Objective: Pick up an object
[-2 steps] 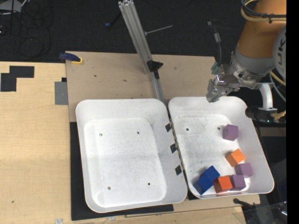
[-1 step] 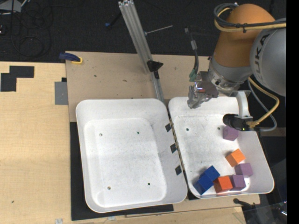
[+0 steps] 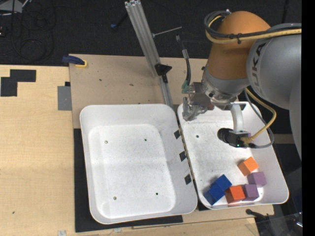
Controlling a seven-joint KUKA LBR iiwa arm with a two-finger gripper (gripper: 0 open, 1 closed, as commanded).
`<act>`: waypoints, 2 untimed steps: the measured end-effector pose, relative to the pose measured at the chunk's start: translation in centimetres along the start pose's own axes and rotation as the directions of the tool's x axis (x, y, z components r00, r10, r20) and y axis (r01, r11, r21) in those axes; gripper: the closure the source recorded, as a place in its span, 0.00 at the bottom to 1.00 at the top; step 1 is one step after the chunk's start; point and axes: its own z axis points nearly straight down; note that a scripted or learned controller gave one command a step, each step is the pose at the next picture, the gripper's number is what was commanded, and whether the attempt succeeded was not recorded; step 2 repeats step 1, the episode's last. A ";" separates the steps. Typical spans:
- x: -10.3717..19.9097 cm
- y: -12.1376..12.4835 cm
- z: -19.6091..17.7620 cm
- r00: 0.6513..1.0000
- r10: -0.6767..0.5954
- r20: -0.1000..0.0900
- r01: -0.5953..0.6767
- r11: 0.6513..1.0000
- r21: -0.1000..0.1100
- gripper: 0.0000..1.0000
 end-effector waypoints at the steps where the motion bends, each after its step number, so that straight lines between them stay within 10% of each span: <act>1: 5.8 -1.3 1.7 1.000 -0.001 0.000 0.001 1.000 0.001 1.00; 2: 5.8 -1.3 1.7 1.000 -0.001 0.000 0.001 1.000 0.001 1.00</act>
